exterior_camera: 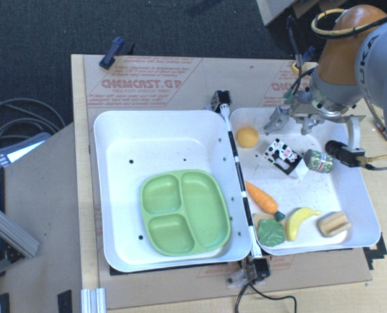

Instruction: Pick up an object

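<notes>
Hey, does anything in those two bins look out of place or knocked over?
Nothing looks spilled or damaged. The small can lies on its side in the right bin, near the black-and-white box, which sits askew. The green divided plate rests flat in the left bin.

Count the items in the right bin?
7: orange ball top left, cow toy and can mid, carrot left, green toy, banana, bread along the bottom. The arm may hide more.

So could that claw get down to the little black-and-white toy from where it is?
Probably yes. The claw hangs just above and behind the black-and-white toy in the right bin, with nothing lying over the toy; the small can sits close beside it.
</notes>
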